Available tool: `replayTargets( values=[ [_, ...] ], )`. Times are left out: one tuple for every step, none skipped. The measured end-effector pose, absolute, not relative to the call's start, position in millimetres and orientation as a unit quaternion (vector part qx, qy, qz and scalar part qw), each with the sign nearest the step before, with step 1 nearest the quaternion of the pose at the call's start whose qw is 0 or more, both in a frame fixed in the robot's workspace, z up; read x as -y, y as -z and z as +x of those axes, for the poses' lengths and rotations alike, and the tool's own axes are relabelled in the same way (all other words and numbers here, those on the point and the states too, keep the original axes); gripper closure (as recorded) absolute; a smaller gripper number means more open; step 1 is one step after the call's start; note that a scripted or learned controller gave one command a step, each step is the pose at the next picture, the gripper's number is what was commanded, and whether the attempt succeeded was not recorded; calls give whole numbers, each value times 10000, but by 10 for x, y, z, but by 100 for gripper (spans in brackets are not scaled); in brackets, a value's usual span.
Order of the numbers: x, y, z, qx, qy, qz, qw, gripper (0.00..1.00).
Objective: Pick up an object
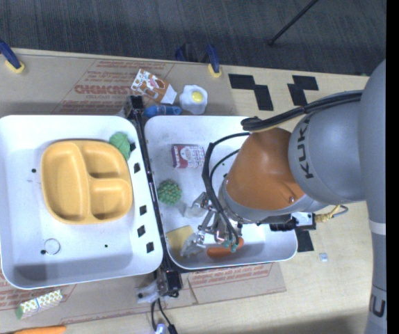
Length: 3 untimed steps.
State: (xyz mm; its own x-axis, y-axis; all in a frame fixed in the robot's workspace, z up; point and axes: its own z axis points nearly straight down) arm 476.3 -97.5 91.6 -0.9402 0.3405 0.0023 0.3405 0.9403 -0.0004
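Claw [213, 239] low in right bin [185, 127], over carrot [222, 251], finger state unclear, wrist hiding bin floor.

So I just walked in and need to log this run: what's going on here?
The KUKA arm reaches into the right bin, its gripper low at the near edge, over an orange carrot-like piece and a yellow piece. No firm hold shows yet. A green ball and a red carton lie untouched; the left bin holds a yellow tray.
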Motion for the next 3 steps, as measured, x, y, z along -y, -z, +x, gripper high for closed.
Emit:
replayTargets(
  values=[
    [974,-917,4765,9998,1,187,3,0],
    [1053,-920,5401,9997,-2,228,-2,0],
    [946,-975,5029,9974,2,715,14,0]
  ],
)
